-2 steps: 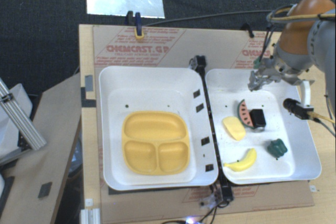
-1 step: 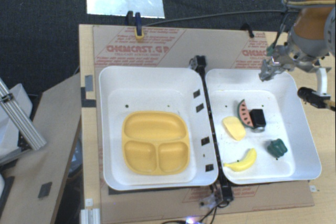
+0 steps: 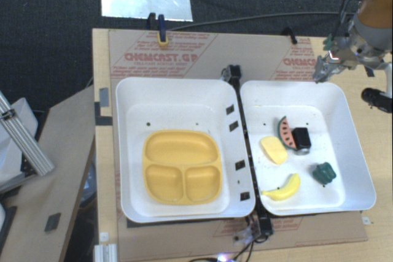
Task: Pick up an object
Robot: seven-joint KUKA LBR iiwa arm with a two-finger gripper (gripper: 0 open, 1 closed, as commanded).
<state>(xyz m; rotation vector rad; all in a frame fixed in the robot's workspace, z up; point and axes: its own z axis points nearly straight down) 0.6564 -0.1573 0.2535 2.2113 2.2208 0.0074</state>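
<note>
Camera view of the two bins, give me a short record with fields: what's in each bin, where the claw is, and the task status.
left bin: yellow divided tray
right bin: watermelon slice toy, black block touching it, pale yellow block, banana, dark green toy
claw: above the right bin's far rim, apart from all items
fingers: cannot tell if open or shut
task status: nothing picked up yet, judging by all items lying in the bin
</note>
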